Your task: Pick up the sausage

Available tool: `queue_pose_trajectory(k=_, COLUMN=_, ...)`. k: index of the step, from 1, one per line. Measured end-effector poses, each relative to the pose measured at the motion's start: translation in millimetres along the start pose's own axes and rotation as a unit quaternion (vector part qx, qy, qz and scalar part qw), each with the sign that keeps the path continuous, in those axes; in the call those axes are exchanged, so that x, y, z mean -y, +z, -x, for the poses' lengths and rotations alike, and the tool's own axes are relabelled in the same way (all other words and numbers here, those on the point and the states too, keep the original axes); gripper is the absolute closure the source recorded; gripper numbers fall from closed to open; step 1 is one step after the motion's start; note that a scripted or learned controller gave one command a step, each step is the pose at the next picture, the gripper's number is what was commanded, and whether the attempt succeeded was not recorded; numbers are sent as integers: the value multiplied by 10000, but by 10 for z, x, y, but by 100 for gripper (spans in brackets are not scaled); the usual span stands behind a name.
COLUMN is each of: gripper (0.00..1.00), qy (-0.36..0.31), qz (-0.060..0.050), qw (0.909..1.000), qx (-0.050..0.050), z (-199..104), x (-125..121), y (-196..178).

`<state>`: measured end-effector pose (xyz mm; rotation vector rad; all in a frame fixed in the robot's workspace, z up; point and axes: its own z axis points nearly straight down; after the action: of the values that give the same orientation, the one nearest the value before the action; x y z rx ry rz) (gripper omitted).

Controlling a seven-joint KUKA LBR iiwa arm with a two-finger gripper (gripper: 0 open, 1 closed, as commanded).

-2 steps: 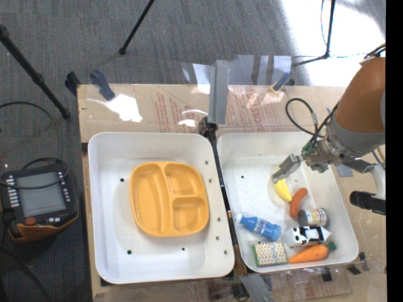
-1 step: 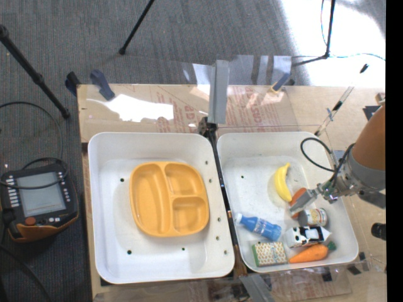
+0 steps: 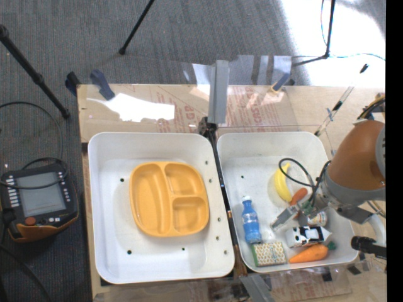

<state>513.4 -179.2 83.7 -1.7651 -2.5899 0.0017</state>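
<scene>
Looking down at: two white bins on a wooden bench [image 3: 145,102], grey carpet all round
Left bin [image 3: 110,168]: just an orange divided plate [image 3: 169,198]
Right bin [image 3: 252,150]: blue bottle [image 3: 250,219], yellow cup [image 3: 284,183], carrot [image 3: 308,253], cow toy [image 3: 310,235], green sponge [image 3: 269,253]
Sausage [image 3: 298,195]: reddish, lying tilted against the yellow cup
Gripper [image 3: 296,216]: low in the right bin, just below the sausage; jaws, honestly can't tell
Floor left: control tablet [image 3: 38,199], tripod legs

Plate [image 3: 169,199] in L bin [image 3: 101,168]. R bin [image 3: 252,145]: bottle [image 3: 250,221] at L; sponge [image 3: 270,253], carrot [image 3: 308,253] along front wall; banana [image 3: 283,184] behind, w/ sausage [image 3: 298,195] touching it.
</scene>
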Motion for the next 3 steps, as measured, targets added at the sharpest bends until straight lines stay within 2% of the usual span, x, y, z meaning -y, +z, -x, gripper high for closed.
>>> queue_pose_trajectory(k=1, gripper=0, qy=620, qz=1, qw=9981, qx=4, z=-46, x=-11, y=-501)
queue_pose_trajectory(k=2, gripper=0, qy=334, qz=-3, qw=9994, qx=3, z=127, x=-471, y=1)
queue_pose_trajectory(k=3, gripper=100, qy=337, qz=-24, qw=9994, qx=-15, z=130, x=-466, y=-62)
